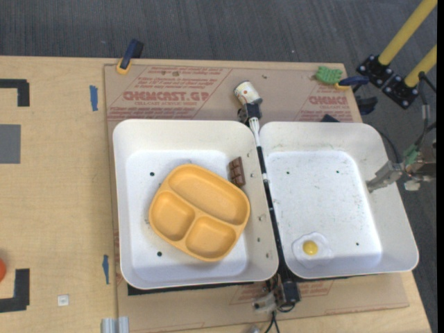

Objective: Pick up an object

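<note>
A yellow divided plate (199,211) lies in the left bin (132,186). A small brown bar (236,171) rests against the plate's upper right rim, near the wall between the bins. A toy fried egg (310,248) sits near the front of the right bin (361,207). My gripper (390,176) hangs at the right bin's right rim, well apart from the egg and with nothing visibly in it. The arm behind it is mostly cut off by the view's edge.
Both bins sit on a brown printed board (173,92) on the wooden bench. A white and black fixture (246,96) stands behind the wall between the bins. A green clamp (328,75) and yellow poles (409,26) stand at the back right, and a blue and yellow clamp (129,55) at the back left.
</note>
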Motion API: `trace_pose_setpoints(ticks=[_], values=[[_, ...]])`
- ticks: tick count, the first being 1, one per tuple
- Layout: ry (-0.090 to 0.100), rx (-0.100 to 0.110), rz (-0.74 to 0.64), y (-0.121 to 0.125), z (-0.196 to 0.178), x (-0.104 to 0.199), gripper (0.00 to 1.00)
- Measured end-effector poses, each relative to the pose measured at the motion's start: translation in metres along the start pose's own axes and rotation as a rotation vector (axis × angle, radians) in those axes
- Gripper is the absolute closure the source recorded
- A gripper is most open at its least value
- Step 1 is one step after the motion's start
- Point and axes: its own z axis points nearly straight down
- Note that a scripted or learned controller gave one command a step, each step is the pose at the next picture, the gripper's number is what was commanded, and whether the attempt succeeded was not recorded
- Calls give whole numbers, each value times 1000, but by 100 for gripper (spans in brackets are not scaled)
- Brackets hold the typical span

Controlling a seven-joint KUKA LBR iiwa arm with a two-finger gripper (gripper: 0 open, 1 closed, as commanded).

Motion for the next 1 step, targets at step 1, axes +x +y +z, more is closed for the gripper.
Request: trace_pose_setpoints(ticks=[1], values=[[1,2,-51,-25,106,-2,0]])
